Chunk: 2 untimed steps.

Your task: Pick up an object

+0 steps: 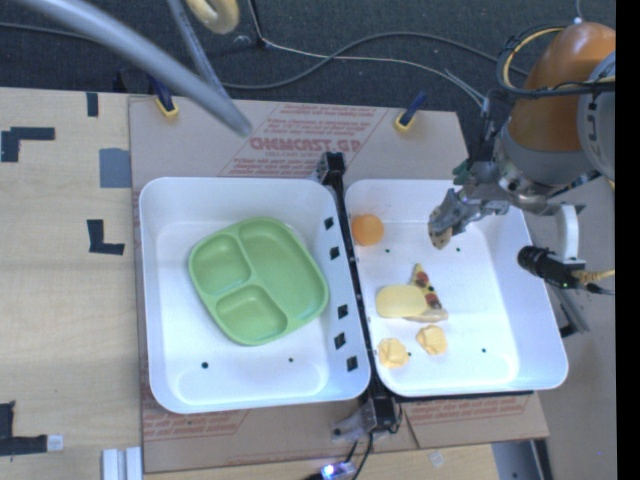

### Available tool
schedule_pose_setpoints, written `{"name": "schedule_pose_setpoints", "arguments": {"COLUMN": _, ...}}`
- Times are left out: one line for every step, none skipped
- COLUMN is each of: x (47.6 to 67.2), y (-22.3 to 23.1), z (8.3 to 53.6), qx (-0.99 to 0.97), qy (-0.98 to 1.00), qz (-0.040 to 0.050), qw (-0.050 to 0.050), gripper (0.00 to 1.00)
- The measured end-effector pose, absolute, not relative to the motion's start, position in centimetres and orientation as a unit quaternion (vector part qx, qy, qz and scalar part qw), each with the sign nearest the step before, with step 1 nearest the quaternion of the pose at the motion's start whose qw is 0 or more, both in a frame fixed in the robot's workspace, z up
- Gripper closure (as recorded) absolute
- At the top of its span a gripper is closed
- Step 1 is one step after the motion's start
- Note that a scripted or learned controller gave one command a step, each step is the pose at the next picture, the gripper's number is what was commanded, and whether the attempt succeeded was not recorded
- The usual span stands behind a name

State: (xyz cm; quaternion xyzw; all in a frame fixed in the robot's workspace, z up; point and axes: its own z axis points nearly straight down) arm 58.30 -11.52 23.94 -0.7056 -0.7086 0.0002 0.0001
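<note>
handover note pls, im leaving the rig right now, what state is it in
End effector: over the back of the right bin, above its floor, nothing visibly held.
Right bin: orange ball near the divider, pizza slice and a pale yellow piece mid-bin, two small yellow pieces toward the front.
Left bin: green divided plate.
Done: nothing picked yet.
Left: grasp and lift one object; the orange ball or pizza slice look nearest.

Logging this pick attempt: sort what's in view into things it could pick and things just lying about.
Could pick, right bin: orange ball, pizza slice, pale yellow piece, two small yellow bits. Gripper hovers there.

Lying about: green divided tray in left bin, cables.
</note>
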Motion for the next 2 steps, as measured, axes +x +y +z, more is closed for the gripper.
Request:
{"name": "schedule_pose_setpoints", "arguments": {"x": 58.8, "y": -6.2, "z": 22.5, "qx": -0.706, "qy": -0.709, "qz": 0.0006, "qw": 0.001, "gripper": 1.00}}
{"name": "schedule_pose_setpoints", "arguments": {"x": 58.0, "y": -0.8, "z": 22.8, "qx": -0.705, "qy": -0.709, "qz": 0.0006, "qw": 0.001, "gripper": 1.00}}
